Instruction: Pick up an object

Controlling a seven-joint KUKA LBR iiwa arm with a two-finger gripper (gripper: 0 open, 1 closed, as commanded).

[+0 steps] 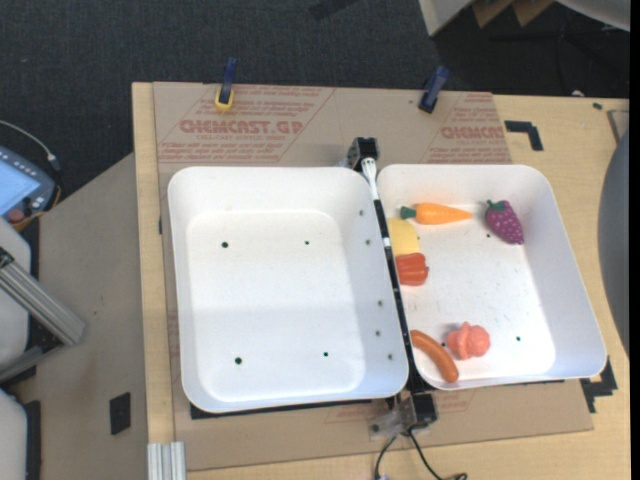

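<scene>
The pincer's state cannot be told from this moment, so the pick-up is judged as not yet begun.

The candidates are all lying in the right shallow white plastic bin (560, 268). An orange toy carrot with a green top (437, 212) is lying near the far wall, with a purple toy grape bunch (505, 222) just beside it toward the right. A pale yellow block-shaped toy (402, 236) and a red toy pepper (411, 268) are sitting against the bin's left wall, touching or nearly touching each other. Near the front, an orange-brown toy sausage (435, 356) is lying at a slant in the corner, just beside a pink lumpy toy (468, 341).

Trouble is likely to be coming from crowding. The yellow block and red pepper are hugging the wall, so a finger may strike the rim or the black hinge strip between the bins (385, 258). The sausage and pink toy are lying close enough that a closing grip could nudge one while missing the other. The carrot and grapes, rounded and smooth, may be slipping out.

The left shallow white plastic bin (270, 288) is sitting alongside. Both are resting on a brown cardboard-covered table (300, 118) printed with red lettering, held by a yellow clamp (226, 92) and a blue clamp (434, 88). Dark carpet (100, 28) is surrounding the table.
</scene>
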